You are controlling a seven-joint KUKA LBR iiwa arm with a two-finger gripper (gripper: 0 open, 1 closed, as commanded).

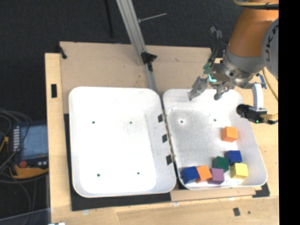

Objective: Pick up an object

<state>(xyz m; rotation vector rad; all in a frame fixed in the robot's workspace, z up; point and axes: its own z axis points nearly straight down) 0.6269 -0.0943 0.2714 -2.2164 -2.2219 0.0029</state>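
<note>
The two-finger gripper hung above the far edge of the right-hand shallow white bin, fingers spread wide with nothing between them. Step in hand looked like the approach, before any grasp.

Candidates all sat in that bin: a lone orange cube near its right edge, and a cluster along the near edge: blue cube, smaller orange cube, purple cube, dark green cube, second blue cube, yellow cube. The left-hand white bin held nothing to grab.

The lone orange cube was likely the easiest pick, standing apart from the rest. Next move called for travelling toward the bin's right edge, centring over it, then descending with fingers straddling it.
</note>
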